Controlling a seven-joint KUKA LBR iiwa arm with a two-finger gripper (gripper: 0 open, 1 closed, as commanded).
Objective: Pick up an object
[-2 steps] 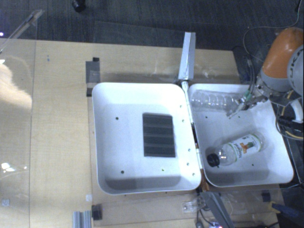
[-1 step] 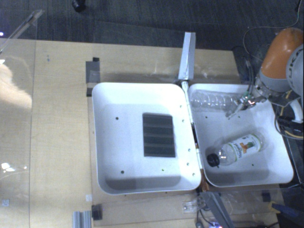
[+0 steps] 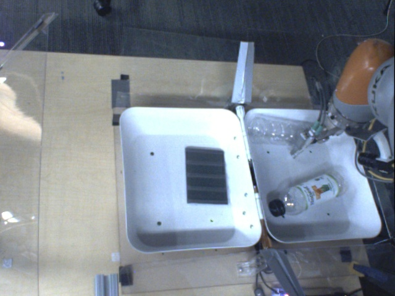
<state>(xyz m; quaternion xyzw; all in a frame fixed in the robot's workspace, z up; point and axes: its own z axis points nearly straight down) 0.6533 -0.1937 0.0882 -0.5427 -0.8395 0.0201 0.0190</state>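
Note:
A clear bottle (image 3: 307,195) with a black cap and an orange-green label lies on its side in the right bin (image 3: 364,227), cap pointing to the lower left. A crumpled clear plastic item (image 3: 276,130) rests at that bin's back left. A dark ridged rectangular block (image 3: 206,175) lies flat in the middle of the left bin (image 3: 142,165). My gripper (image 3: 303,145) hangs over the back of the right bin, just right of the clear plastic item and above the bottle, tilted toward the lower left. I see nothing held in it.
The grey arm with its orange band (image 3: 361,73) reaches in over the right bin's back right corner. Black cables (image 3: 373,162) loop at the bin's right rim. A metal post (image 3: 242,73) stands behind the divide between the bins.

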